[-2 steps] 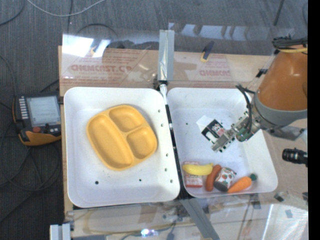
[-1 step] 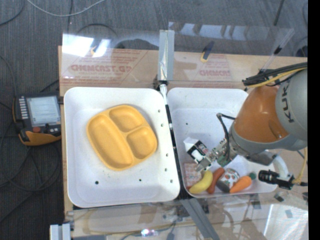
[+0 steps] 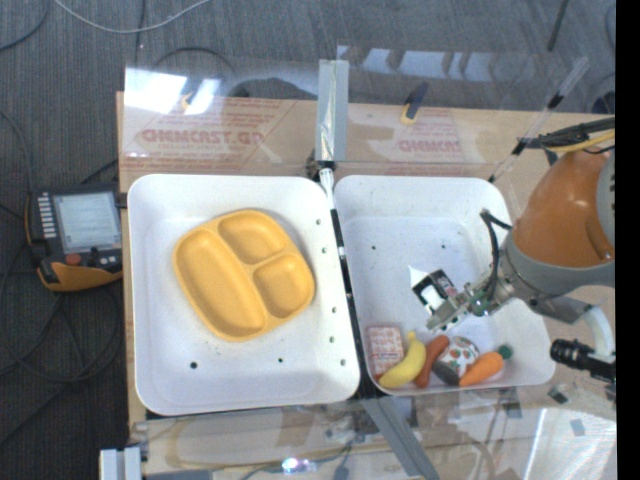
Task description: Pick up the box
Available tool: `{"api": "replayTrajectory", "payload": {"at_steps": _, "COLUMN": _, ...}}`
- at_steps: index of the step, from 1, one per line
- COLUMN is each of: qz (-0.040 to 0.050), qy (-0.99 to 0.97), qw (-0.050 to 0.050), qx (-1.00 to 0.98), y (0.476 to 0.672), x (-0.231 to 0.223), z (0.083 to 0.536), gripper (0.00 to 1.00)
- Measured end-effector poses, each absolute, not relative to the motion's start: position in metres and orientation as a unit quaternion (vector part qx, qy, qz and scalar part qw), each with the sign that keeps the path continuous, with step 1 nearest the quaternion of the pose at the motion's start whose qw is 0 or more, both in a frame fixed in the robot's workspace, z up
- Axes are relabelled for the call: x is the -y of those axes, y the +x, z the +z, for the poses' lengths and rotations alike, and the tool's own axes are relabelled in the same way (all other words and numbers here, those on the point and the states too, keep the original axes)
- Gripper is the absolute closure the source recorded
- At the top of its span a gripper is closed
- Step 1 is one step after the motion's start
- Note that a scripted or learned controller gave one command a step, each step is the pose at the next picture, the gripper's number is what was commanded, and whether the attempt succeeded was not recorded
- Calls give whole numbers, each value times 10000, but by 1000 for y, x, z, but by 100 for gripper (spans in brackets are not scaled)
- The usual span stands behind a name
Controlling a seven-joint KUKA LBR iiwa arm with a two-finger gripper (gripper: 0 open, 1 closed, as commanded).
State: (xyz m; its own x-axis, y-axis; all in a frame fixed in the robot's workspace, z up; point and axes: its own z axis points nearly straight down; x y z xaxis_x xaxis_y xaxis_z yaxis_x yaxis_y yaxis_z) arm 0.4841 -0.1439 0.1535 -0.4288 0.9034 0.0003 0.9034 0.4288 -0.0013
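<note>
Hanging low at the lower right of the frame, the two-finger gripper [image 3: 447, 310], whose grip state I cannot tell, sits just up-right of the small pink-and-white box [image 3: 384, 345] lying flat beside the yellow plastic banana [image 3: 406, 365], apparently lined up for a reach.

Arm [image 3: 572, 218]: cut off at the right edge, upper links out of frame.
Gripper [image 3: 452, 308]: too small and blurred to tell finger spacing.
Small box [image 3: 384, 345]: label print unreadable.
Toy beside carrot [image 3: 456, 358]: partly covered, kind unclear.
</note>
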Motion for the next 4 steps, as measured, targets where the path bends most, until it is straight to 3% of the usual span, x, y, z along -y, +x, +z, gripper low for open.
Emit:
{"api": "replayTrajectory", "payload": {"at_steps": 1, "qz": 14, "qy": -5498, "qw": -6, "qx": 8353, "y": 484, "x": 205, "z": 235, "gripper": 100}}
{"api": "replayTrajectory", "payload": {"at_steps": 2, "qz": 5, "qy": -5593, "qw": -2, "qx": 8290, "y": 499, "x": 176, "z": 94, "gripper": 100}}
{"api": "replayTrajectory", "payload": {"at_steps": 3, "qz": 6, "qy": -5719, "qw": 4, "qx": 8203, "y": 484, "x": 109, "z": 202, "gripper": 100}}
{"api": "replayTrajectory", "payload": {"at_steps": 4, "qz": 16, "qy": -5610, "qw": -2, "qx": 8278, "y": 520, "x": 168, "z": 195, "gripper": 100}}
